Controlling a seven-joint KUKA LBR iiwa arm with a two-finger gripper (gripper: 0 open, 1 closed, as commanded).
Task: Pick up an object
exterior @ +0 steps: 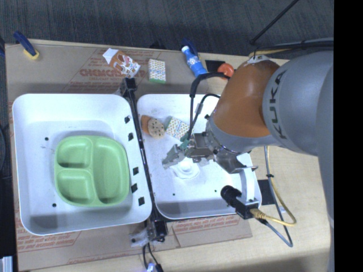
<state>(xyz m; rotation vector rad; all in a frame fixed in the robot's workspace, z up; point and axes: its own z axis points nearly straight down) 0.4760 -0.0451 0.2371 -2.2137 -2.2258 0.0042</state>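
In the right bin [170, 208], a round brown cookie-like piece [153, 127] lies at the back left, touching a small patterned packet [177, 128]. A white ring-shaped object [187, 170] rests on the bin floor near the middle. My gripper [177, 155] hangs low over the right bin, just above and to the left of the white ring, with the grey and orange arm [255, 103] covering the bin's right half. A small green bit [185, 147] shows at the gripper, and I cannot make out what it is.
The left bin [28, 152] holds a green divided plate [92, 170]. Behind the bins on the cardboard lie a snack wrapper [120, 63], a small patterned packet [157, 71], a blue tube [194, 61] and an orange piece [226, 69]. A black divider [138, 146] runs between the bins.
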